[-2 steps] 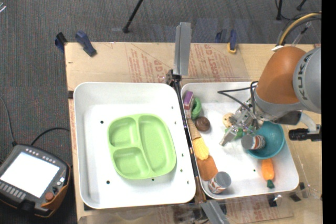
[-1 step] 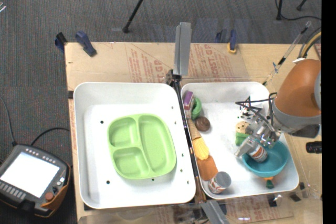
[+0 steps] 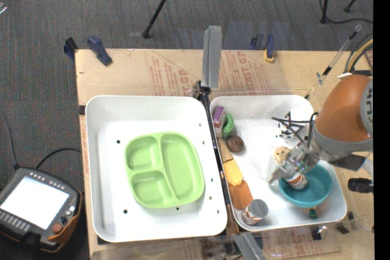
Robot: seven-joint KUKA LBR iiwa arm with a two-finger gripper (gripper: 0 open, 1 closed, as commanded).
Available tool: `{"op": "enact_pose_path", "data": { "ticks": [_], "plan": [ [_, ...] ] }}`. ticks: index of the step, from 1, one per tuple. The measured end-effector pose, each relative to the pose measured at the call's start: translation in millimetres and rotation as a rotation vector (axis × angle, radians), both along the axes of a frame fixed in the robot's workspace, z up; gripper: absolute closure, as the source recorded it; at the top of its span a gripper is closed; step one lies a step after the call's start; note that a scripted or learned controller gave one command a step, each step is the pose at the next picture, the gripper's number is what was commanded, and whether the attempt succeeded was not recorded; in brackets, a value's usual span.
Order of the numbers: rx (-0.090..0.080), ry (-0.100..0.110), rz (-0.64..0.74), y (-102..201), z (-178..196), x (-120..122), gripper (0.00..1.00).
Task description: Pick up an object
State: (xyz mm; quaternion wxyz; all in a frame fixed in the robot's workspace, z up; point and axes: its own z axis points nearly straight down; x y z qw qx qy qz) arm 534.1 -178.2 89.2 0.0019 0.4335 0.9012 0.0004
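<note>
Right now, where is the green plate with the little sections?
The green plate lies in the left white bin, about in its middle, across the divider from the corn in the right bin.

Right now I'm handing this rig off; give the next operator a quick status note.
Gripper: low in the right bin, at the teal bowl's left rim by a small can; grip state unclear.
Left bin: green divided plate.
Right bin's left wall: corn cob, brown ball, another can.
Done: no confirmed lift.
Left: secure and raise one object.
</note>
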Motion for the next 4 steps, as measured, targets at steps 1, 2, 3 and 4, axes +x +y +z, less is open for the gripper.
{"op": "enact_pose_path", "data": {
  "ticks": [1,2,3,4],
  "plan": [
    [0.003,-0.005,-0.167,12,0,-41,0.0],
    [0.002,-0.009,-0.162,12,10,-39,1.0],
    [0.004,0.009,-0.234,61,-3,-54,1.0],
    [0.003,0.008,-0.535,92,-3,-48,1.0]
  ]
}}
